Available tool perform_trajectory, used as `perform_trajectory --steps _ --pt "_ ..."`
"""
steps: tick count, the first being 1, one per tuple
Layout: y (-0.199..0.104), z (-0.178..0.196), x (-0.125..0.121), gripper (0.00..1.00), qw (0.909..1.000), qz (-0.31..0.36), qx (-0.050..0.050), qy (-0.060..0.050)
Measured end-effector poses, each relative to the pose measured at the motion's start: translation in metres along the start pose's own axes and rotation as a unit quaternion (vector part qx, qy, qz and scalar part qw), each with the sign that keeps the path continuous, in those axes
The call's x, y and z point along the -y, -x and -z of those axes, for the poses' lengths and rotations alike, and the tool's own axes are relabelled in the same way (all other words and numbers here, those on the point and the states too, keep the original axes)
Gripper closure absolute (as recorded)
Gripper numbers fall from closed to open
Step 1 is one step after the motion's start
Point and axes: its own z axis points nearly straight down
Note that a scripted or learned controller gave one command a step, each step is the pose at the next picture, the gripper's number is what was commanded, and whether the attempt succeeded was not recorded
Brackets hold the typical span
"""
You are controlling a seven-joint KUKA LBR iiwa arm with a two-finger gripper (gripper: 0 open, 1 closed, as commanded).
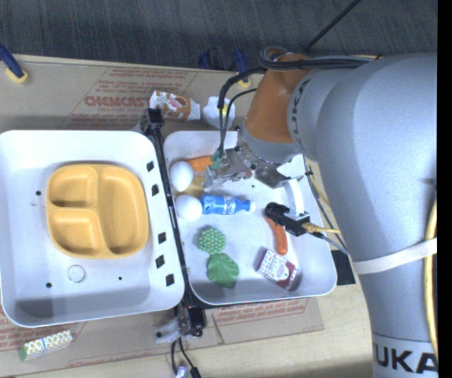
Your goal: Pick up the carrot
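The tool (224, 166) hangs low over the right bin's (320, 278) far left corner, above the carrot (200, 163). Its grip state cannot be told.

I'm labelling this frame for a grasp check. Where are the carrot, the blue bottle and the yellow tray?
carrot (200, 163): camera view, on its orange body beside the gripper.
blue bottle (224, 205): camera view, on the middle of its label.
yellow tray (98, 209): camera view, on the ridge between its compartments.

The bench (45, 77), covered in brown cardboard, bears 2 white bins (5, 211) (320, 278) side by side.
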Motion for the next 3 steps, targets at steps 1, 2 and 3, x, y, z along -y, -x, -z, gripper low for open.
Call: perform_trajectory --steps 1,2,3 --pt "-0.049 0.145 0.029 1.0 0.9964 -0.085 0.001 0.002" --pt "-0.082 0.113 0.08 1.0 0.9837 -0.18 0.0 0.0" --pt "-0.031 0.179 0.095 1.0 0.9956 -0.093 0.001 0.002"
